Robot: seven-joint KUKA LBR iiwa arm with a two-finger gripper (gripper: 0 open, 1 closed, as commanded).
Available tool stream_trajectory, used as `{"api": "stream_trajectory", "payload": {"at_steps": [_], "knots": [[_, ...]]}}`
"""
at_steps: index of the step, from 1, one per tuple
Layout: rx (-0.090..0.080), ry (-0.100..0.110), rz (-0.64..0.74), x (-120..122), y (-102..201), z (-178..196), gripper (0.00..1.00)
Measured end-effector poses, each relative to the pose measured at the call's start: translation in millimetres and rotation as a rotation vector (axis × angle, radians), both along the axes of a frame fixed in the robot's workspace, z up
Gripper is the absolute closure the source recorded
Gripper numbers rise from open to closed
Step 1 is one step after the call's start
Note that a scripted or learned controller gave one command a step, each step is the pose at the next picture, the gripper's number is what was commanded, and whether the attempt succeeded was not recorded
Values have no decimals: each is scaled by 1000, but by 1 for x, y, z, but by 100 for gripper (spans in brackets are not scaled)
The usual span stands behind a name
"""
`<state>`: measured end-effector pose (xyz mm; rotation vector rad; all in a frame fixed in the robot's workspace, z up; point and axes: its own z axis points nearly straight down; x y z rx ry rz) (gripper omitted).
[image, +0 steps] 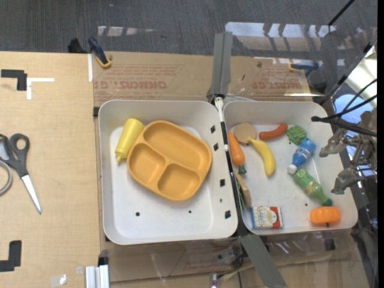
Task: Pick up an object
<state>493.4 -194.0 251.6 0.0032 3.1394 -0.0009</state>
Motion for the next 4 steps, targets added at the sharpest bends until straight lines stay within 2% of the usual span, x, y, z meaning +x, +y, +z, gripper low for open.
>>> {"api": "stream_trajectory", "payload": {"at_steps": [1, 2, 3, 4], "knots": [[-3, -9, 98, 16, -24, -138, 0], [2, 1, -10, 26, 58, -160, 0], [0, -4, -169, 106, 85, -158, 0], [0, -4, -276, 117, 97, -158, 0]]}}
